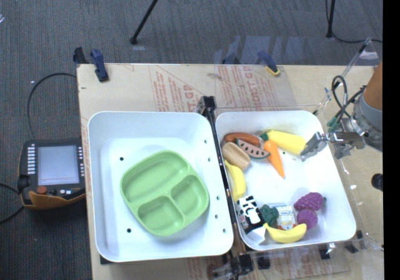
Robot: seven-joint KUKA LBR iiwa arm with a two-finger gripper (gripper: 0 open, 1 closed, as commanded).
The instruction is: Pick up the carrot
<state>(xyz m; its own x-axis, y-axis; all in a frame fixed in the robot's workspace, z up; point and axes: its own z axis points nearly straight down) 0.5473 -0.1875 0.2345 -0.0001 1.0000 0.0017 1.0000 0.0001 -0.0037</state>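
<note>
- Nearest the camera, along the right bin's (337, 222) front wall, lie a yellow banana (286, 233), a black-and-white carton (249, 212), a small green lump (269, 214) and a knobbly purple grape bunch (309, 205).
- Arm (374, 105) enters at 3 o'clock, grey with an orange band at the frame edge, cables looped around the wrist; it leans down and leftward over the right bin's right wall.
- Gripper (314, 145): a pale finger slants down toward 8 o'clock, its tip just beside the yellow corn. Finger spacing is too blurred here; I cannot tell whether they are spread or closed, and nothing shows between them.
- Carrot (274, 156): smooth orange cone with a green top, tapered tip pointing toward 5 o'clock, lying in the right bin's upper middle, near the gripper at its 9 o'clock but apart from it.
- Corn (287, 141), yellow and elongated, lies at the carrot's 1 o'clock, touching its top.
- Left of the carrot sit a watermelon slice (251, 147), a tan bun (236, 155) and a second banana (235, 181).
- Left bin (103, 147) holds a matte green plate (164, 193) with three compartments.
</note>
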